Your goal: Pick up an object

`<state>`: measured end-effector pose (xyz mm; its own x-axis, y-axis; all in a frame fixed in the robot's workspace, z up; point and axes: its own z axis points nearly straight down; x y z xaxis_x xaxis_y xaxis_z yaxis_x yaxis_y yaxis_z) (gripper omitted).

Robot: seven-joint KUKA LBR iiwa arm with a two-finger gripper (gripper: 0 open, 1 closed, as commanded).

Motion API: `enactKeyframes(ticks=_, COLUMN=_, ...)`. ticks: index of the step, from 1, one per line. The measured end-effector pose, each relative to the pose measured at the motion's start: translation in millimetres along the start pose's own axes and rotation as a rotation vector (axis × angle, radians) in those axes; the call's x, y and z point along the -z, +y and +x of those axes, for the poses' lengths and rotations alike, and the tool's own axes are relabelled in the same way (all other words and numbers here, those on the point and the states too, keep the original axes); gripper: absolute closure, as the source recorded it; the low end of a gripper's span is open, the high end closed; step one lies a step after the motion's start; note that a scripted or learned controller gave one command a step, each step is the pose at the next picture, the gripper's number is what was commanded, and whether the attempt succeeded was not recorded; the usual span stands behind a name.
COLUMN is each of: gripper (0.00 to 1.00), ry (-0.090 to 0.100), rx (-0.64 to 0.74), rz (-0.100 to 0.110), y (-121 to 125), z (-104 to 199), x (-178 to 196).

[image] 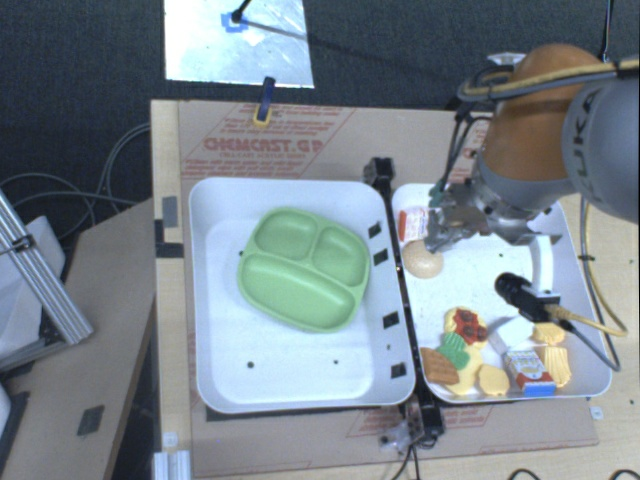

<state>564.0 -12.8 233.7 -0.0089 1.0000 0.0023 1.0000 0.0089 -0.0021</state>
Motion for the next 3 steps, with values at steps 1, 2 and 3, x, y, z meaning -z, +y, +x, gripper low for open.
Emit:
enactKeyframes(ticks=1, gripper=1.0, ry=0.0, rx=-0.001, rz=-0.001, y=-20, z=39, x=-17)
enactKeyframes(ticks=2, gripper=1.0, ry=-0.002, rx=-0.003, rz=-0.004, y=-15, z=42, x=-17)
enactKeyframes(ticks=3, gripper=1.0, ry=-0.001, rx=-0.003, rz=-0.004, y=-27, z=50, x=-4)
